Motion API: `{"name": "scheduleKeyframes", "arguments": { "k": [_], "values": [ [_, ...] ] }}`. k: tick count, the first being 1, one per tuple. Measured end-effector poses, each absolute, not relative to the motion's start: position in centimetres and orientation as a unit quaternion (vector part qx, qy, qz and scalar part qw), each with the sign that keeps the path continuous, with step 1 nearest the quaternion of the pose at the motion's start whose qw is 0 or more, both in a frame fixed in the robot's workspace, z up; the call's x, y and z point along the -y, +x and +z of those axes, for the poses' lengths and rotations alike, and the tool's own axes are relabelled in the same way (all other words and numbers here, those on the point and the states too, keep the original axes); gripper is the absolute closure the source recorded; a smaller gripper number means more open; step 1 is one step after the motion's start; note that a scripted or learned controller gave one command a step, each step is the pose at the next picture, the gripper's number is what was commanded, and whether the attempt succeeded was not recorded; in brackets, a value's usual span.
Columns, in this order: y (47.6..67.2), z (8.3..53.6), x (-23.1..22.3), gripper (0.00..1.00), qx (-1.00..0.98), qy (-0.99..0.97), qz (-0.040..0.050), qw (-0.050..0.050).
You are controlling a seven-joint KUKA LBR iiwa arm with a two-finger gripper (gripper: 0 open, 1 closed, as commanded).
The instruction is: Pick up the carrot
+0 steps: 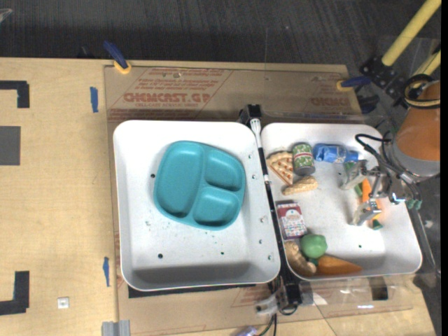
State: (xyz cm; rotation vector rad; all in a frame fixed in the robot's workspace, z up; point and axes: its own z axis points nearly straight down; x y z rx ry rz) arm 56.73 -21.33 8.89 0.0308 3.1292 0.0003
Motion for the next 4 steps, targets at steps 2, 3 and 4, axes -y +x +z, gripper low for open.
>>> {"name": "scheduleKeyframes", "arguments": {
  "k": [2, 3, 4],
  "values": [
    [57.1, 10.2, 21.3, 0.0, -1.0, 0.009, -0.0016, 0.012],
    [57.4, 11.5, 21.3, 1.0, -1.0, 0.009, -0.0028, 0.018],
    [57.4, 11.4, 21.2, 0.0, -1.0, 0.009, -0.0026, 0.017]
  ]
}}
